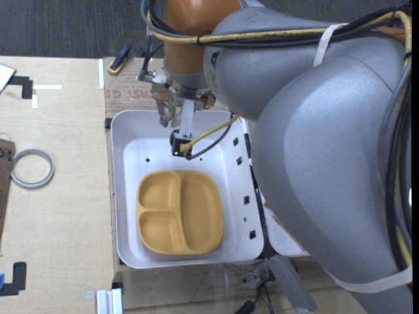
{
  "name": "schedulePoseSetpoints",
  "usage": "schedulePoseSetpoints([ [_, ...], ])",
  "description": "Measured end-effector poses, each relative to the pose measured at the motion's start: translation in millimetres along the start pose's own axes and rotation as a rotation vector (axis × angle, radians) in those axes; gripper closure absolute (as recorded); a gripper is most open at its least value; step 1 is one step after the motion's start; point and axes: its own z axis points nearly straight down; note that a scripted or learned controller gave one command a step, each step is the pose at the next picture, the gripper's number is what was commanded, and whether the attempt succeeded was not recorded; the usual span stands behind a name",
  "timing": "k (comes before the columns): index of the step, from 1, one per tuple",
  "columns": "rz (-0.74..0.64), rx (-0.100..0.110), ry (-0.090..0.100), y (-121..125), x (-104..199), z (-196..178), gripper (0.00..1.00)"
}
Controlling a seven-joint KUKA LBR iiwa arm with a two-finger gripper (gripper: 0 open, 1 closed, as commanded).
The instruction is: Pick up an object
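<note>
End effector point(169, 115) hovered at the bin's point(126, 182) far edge, couldn't tell clenched or released, probably lining up on the yellow plate point(180, 211).

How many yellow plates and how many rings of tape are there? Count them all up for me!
Yellow divided plate: 1
Grey tape roll: 1
Total: 2

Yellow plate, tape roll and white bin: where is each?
yellow plate point(200, 211), camera view, its large compartment.
tape roll point(33, 153), camera view, its upper band.
white bin point(134, 156), camera view, its bare floor.
</note>
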Motion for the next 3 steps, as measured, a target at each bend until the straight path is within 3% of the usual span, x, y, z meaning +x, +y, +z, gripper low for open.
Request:
schedulePoseSetpoints([
  [1, 0.482, 0.001, 0.000, 4.3, -20.4, 98.5, 1.00],
  [2, 0.479, 0.001, -0.001, 4.6, -20.6, 88.4, 1.00],
  [3, 0.629, 0.002, 0.000, -42.0, -12.9, 89.6, 1.00],
])
